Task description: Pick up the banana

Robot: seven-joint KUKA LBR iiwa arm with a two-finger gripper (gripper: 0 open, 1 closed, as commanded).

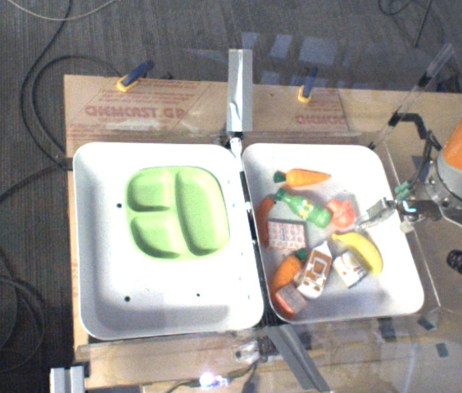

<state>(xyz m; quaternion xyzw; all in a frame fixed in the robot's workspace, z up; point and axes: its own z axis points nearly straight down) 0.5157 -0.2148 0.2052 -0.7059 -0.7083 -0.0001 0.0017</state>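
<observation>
Nearest, the gripper hangs at the frame's right, its state unclear; the banana lies just below-left in the right bin.

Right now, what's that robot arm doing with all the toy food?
The robot arm is reaching in from the right, and its gripper sits over the right bin, just above the banana. The banana lies among carrots, a green bottle and other toys, not picked up yet. The left bin holds a green tray.
</observation>
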